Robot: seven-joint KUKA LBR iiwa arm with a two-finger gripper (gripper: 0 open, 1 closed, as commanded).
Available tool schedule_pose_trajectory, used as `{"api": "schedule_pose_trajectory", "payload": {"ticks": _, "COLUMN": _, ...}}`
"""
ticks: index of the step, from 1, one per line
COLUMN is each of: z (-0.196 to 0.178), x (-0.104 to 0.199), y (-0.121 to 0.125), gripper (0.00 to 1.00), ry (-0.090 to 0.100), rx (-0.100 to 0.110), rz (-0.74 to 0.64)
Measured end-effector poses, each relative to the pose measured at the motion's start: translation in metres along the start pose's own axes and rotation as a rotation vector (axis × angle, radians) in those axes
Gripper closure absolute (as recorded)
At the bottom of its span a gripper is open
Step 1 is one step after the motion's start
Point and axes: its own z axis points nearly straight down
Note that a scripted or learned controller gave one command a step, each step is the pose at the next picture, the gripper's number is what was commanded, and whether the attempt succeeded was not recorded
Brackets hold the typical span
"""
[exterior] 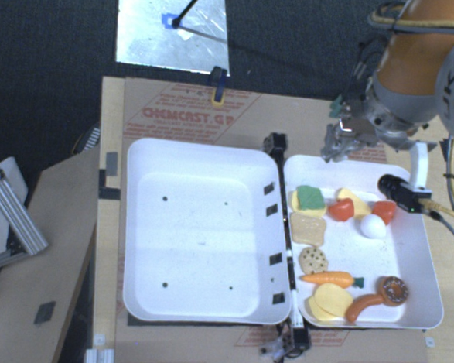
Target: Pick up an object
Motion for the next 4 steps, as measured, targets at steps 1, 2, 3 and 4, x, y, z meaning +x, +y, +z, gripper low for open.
{"api": "schedule_pose_trajectory", "payload": {"ticks": 1, "z": -0.116, "x": 0.021, "y": -0.051, "gripper": 1.0, "ry": 0.001, "rx": 0.002, "rz": 0.002}}
{"api": "schedule_pose_trajectory", "payload": {"ticks": 2, "z": -0.114, "x": 0.068, "y": -0.126, "gripper": 1.0, "ry": 0.002, "rx": 0.015, "rz": 0.0}}
{"api": "schedule_pose_trajectory", "payload": {"ticks": 3, "z": -0.097, "x": 0.161, "y": -0.124, "gripper": 1.0, "ry": 0.002, "rx": 0.017, "rz": -0.004}}
{"api": "schedule_pose_trajectory", "payload": {"ticks": 4, "z": -0.125, "x": 0.164, "y": -0.052, "gripper": 1.0, "ry": 0.0, "rx": 0.009, "rz": 0.009}}
